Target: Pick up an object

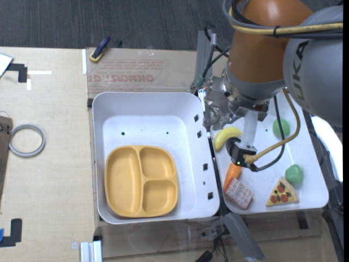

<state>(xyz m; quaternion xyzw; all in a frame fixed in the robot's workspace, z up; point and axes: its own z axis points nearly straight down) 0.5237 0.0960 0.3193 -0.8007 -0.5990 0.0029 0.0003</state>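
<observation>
Reaching in from three o'clock: the grey arm (319, 59), orange band (267, 26) uppermost. Hung below it, at ten o'clock over the right bin (313, 192), just by the wall shared with the left bin (142, 111) — the pincer (217, 115). Cannot tell how far open, the wrist body covering it from above. Cannot see anything held in it either.

Nearest candidate for picking: a yellow banana (226, 137), lying on the right bin's floor at nine to ten o'clock, just beside and below the pincer. Cannot tell whether touching it or apart.

Elsewhere in the same bin:
- at eight o'clock, an orange carrot (232, 176), close to the left wall;
- at seven o'clock, a small red-and-white packet (239, 194), touching or nearly touching the carrot's lower end;
- at five o'clock, a toy pizza slice (282, 192), flat near the front wall;
- at four o'clock, a green ball (294, 173), just above the pizza slice;
- at one o'clock, a second green piece (281, 127), partly behind the arm.

In the left bin, toward six o'clock — a yellow divided plate (142, 179) with three compartments, lying flat.

Out on the tabletop (49, 201) at nine o'clock, well apart from both bins, a grey tape roll (25, 140). At twelve o'clock behind the left bin, a sheet of printed cardboard (142, 75).
</observation>
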